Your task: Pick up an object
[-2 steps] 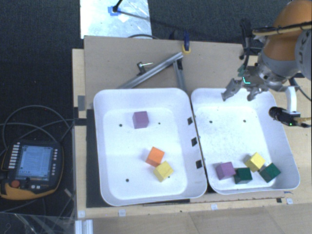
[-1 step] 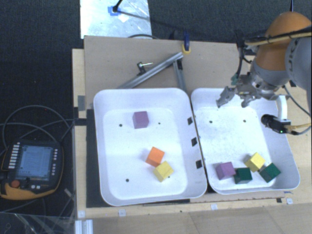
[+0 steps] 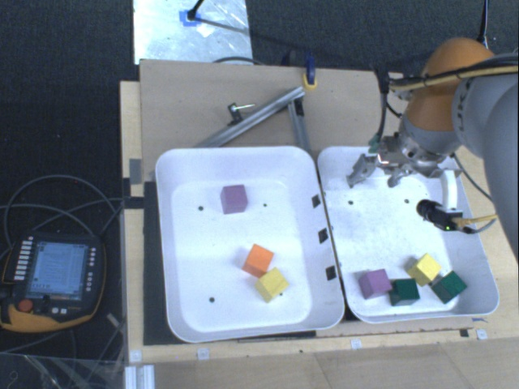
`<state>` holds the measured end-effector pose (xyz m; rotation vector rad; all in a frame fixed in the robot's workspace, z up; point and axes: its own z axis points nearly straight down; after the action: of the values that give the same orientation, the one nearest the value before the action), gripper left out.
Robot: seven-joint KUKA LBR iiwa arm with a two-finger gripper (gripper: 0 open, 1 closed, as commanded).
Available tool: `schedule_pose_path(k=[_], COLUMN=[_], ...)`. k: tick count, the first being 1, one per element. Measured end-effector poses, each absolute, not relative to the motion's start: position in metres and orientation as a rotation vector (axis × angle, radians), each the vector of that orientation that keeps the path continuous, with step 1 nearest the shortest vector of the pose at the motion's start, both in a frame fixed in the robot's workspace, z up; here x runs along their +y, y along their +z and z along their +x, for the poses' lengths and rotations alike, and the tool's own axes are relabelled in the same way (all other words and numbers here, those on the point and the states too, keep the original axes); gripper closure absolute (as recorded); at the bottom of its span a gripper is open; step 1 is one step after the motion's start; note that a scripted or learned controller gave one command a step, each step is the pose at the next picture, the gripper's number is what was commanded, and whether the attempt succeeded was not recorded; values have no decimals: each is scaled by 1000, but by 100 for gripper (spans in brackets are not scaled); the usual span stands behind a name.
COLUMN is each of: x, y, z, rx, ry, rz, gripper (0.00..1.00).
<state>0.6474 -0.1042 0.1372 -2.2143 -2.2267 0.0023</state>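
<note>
Over the far end of the right bin [image 3: 478,241] the pincer [image 3: 378,173] hangs with its fingers spread and nothing between them, so by my reckoning no pick has begun, the purple cube [image 3: 375,282], green cubes and yellow cube [image 3: 424,268] lying untouched along the near wall.

My bench, a pale wooden top [image 3: 340,363] with a brown cardboard sheet [image 3: 243,87] at its far side, stands on dark carpeted floor [image 3: 65,71]. A shiny silver foil square [image 3: 162,14] lies far left; a grey-and-orange handheld control pendant [image 3: 53,278] rests on the floor at left.
</note>
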Motion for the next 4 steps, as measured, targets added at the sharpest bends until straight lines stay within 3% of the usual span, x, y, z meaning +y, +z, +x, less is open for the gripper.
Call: schedule_pose_path(k=[1,2,4], x=[-104,-104,-110], y=[88,102,202], z=[647,649,643], rx=[-2225,-2231,-2228], ry=[3,-5,-7], rz=[-2216,-2218,-2224], gripper=[0,100,100])
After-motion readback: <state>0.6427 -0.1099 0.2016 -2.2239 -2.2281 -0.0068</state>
